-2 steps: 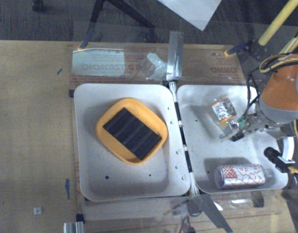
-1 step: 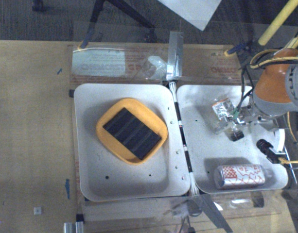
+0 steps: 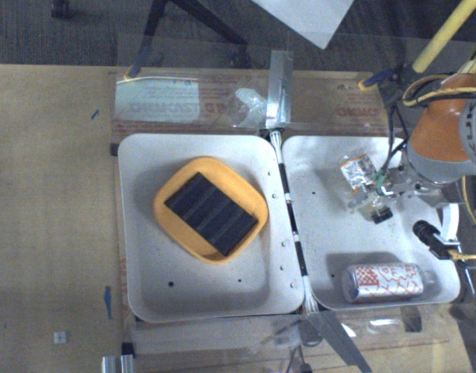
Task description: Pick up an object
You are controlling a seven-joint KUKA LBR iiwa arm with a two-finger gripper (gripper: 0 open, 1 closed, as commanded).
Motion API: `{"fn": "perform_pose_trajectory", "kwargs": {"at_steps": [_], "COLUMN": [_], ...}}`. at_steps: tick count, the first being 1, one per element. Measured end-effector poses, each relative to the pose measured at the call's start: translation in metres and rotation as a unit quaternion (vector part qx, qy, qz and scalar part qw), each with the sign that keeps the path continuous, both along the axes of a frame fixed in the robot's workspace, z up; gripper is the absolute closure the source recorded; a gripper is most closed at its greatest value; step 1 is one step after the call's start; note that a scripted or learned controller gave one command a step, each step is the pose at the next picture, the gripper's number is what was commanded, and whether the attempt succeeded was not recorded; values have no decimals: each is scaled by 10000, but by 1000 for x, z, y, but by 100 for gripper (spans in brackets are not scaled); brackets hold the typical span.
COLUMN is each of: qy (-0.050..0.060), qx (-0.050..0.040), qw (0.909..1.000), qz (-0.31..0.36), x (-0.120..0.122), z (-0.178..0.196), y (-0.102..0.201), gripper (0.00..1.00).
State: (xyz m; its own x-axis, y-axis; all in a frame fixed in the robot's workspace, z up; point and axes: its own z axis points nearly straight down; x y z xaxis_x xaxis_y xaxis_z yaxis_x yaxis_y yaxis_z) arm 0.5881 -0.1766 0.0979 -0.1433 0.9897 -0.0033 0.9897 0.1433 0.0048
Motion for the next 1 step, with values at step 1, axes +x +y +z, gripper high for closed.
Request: {"fn": "perform_pose_trajectory", "kwargs": {"at_steps": [1], "qy": [25], "qx": [10], "qw": [9988], "qz": [491], "x": [-9], "z": [99], "y": [60], "gripper": [100]}}
